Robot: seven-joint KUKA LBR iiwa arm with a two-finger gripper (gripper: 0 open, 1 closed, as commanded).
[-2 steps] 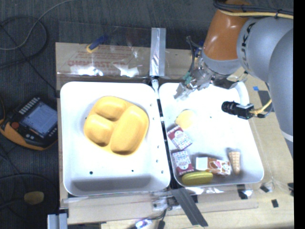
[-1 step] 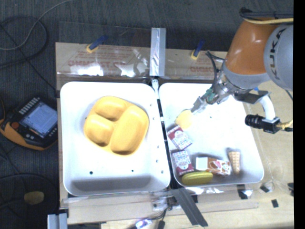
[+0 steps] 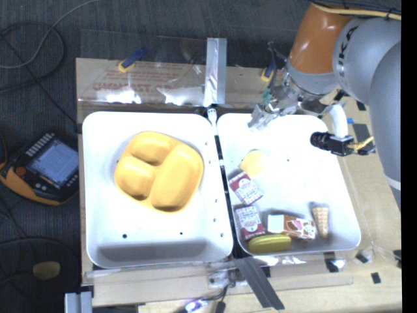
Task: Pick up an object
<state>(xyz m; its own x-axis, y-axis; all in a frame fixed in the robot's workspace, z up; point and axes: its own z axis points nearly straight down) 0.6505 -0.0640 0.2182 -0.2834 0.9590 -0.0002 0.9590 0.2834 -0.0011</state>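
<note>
**benchwatcher:** Camera view had the arm (image 3: 352, 44) reaching in from the right, with the claw (image 3: 264, 116) hanging over the far edge of the right bin (image 3: 339, 175), near the divider (image 3: 215, 77). Couldn't tell if it was apart or together, way too small and blurry, and I saw nothing between the tips.

**gripfan:** So where was the stuff it could've picked?

**benchwatcher:** Left bin (image 3: 98, 240) had one big yellow lumpy thing (image 3: 158, 170), kind of like three buns stuck together, sitting near the middle. Right bin had a pale yellow round piece (image 3: 253, 162) up near its left wall, well apart from the claw. Below that were two red-and-white packets (image 3: 245, 190), one just under the other. Along the near wall there was a yellow-green pickle shape (image 3: 270, 242), a white and red carton (image 3: 291, 225) touching it, and a little cone (image 3: 320, 218) off to the right.

**gripfan:** Anything else on the counter (image 3: 374, 240)?

**benchwatcher:** Clear plastic sheet (image 3: 156, 77) behind the bins, and a pendant (image 3: 42, 168) on the floor to the left.
</note>
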